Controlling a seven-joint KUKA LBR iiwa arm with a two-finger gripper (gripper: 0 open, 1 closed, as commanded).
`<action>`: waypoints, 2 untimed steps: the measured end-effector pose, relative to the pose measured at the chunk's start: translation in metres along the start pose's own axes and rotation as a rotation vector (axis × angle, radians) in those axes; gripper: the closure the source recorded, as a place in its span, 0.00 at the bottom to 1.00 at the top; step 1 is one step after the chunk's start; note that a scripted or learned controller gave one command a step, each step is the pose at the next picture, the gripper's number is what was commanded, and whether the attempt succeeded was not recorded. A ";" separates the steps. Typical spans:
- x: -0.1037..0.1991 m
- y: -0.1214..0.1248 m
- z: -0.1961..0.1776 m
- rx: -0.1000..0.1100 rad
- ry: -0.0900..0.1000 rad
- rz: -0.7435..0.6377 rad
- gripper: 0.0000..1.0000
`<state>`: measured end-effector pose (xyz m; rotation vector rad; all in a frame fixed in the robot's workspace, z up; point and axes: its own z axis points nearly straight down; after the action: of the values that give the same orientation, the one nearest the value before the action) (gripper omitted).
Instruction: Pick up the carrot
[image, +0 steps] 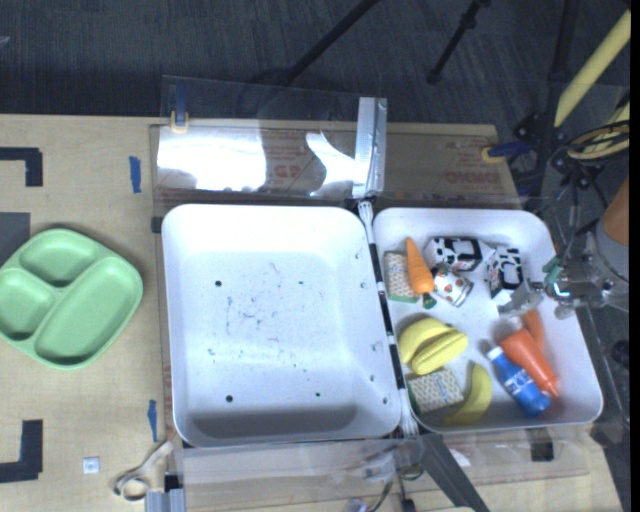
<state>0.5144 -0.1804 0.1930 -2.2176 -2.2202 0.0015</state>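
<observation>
The bench (80, 150) stretched far out beyond the end effector (560, 287), carrying two shallow white bins side by side. The left bin (265, 225) lay well apart from the end effector, across the divider. The right bin (575, 400) sat directly beneath it, crowded with toys. Much farther off on the bench rested a green divided plate (65, 297).

The end effector hung at the right bin's outer edge, over the rim; whether it was spread or closed could not be told, and nothing was seen held in it.

Inward from it lay a yellow banana (432, 345), and close below it an orange-and-blue bottle (525, 372). A black-and-white cow toy (455, 252) sat between it and the carrot.

The carrot (419, 266), a small orange taper, lay near the divider wall, well apart from the end effector and touching a rectangular packet (399, 277) on its far side. It was probably a light, rigid plastic toy, smooth and inclined to slip. A hold across its thicker middle, square to its length, looked soundest, though the packet and wall crowded one side.
</observation>
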 end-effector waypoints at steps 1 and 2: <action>-0.016 -0.020 0.107 -0.007 0.006 0.085 0.00; -0.020 -0.019 0.098 -0.011 -0.001 0.089 1.00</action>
<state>0.4952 -0.1998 0.0951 -2.3207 -2.1248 -0.0095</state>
